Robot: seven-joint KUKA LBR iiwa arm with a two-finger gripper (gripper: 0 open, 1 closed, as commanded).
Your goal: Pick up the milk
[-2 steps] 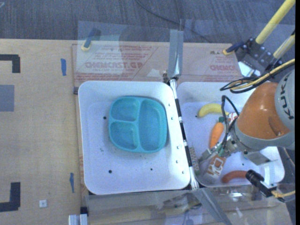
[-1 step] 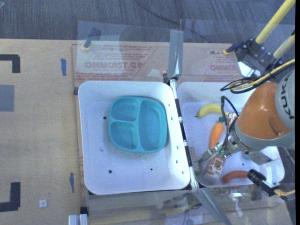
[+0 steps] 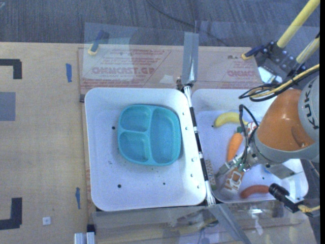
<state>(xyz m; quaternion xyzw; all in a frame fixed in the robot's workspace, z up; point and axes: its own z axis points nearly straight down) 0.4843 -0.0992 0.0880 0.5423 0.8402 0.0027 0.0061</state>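
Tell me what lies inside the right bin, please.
The right bin holds a banana, a carrot, a sausage and a small carton at the gripper. The arm covers the rest.

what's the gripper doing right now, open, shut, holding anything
gripper: low in the right bin, right at the milk carton; whether it's open, shut or gripping can't be told from this view.

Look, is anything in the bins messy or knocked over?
Nothing spilled or broken. The blue plate sits flat in the left bin. The banana, carrot, sausage and milk carton lie loose in the right bin.
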